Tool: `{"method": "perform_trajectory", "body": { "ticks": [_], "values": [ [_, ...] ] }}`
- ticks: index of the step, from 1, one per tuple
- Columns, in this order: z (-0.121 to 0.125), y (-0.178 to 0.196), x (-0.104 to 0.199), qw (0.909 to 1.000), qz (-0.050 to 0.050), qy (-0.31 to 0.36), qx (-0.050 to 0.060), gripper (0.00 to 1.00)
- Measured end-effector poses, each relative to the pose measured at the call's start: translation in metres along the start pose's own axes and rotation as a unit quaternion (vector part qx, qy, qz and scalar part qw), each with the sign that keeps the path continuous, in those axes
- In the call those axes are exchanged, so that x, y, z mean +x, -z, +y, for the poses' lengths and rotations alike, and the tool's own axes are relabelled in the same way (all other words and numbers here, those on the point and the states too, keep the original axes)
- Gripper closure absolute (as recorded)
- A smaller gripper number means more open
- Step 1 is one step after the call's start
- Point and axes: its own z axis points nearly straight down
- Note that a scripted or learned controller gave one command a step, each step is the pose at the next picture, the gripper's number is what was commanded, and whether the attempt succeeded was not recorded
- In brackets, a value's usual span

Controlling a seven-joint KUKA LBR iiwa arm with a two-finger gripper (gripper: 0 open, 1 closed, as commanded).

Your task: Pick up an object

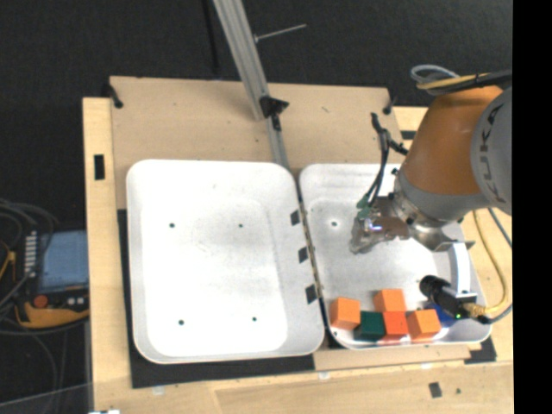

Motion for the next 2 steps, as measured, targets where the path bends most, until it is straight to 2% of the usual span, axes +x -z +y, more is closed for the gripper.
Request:
{"method": "perform_trajectory", "body": {
  "ticks": [1,2],
  "values": [
    [-0.007,-0.009,0.053,1.0000,0.000,0.000,0.000,1.00],
    [-0.006,0.004,0.108,1.0000,0.001,0.001,-0.001,1.00]
  ]
}}
